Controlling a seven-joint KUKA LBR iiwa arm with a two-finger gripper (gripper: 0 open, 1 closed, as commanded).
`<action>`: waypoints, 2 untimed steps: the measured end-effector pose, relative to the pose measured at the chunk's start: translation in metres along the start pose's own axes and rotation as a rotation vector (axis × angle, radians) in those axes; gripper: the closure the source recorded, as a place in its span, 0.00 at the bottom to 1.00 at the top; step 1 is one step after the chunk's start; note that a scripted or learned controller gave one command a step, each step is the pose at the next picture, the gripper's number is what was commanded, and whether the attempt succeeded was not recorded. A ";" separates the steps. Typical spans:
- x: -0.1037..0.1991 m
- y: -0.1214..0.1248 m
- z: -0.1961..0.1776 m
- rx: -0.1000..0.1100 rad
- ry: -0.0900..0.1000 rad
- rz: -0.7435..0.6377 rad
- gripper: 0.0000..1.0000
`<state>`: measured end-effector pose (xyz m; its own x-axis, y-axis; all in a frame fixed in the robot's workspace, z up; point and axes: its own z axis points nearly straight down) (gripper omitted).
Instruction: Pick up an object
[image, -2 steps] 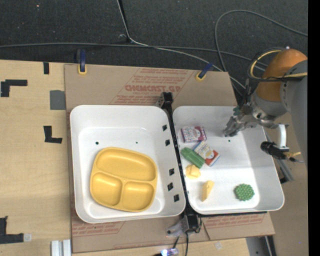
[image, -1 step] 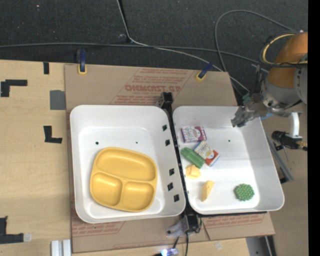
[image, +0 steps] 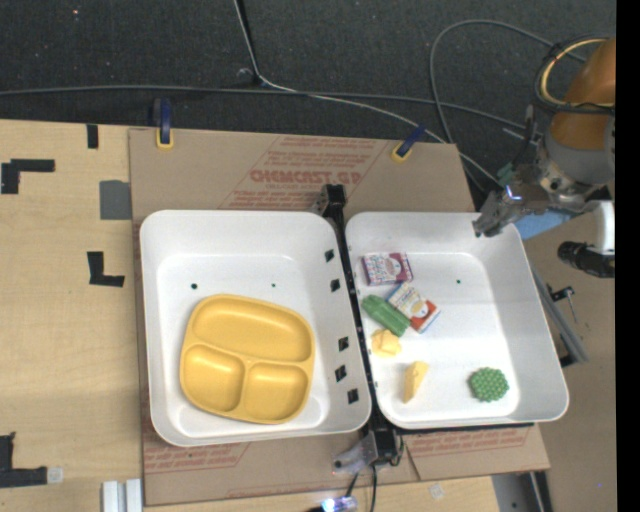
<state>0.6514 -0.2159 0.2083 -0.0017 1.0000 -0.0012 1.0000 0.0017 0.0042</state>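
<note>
Camera view: judged to be the approach step, nothing lifted yet. Gripper (image: 492, 222) hung at the right bin's (image: 525, 300) upper right rim, above and well apart from the contents; jaw spread impossible to tell. Next move seemingly called for a reach down and left into that bin. Clustered by its left wall: a purple-and-white packet (image: 386, 267), a green cylinder (image: 385, 314), a red-and-white packet (image: 415, 306), two yellow chunks (image: 386, 343). Green bumpy ball (image: 488, 384) sat alone near its lower right corner. Left of that bin, the left bin (image: 160, 250) held a yellow divided tray (image: 246, 357).
</note>
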 end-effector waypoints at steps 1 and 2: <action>0.000 -0.009 -0.051 0.000 0.000 0.001 1.00; 0.061 -0.013 -0.045 0.006 0.002 -0.004 1.00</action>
<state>0.6383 -0.1550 0.2531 -0.0054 1.0000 0.0006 1.0000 0.0054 -0.0014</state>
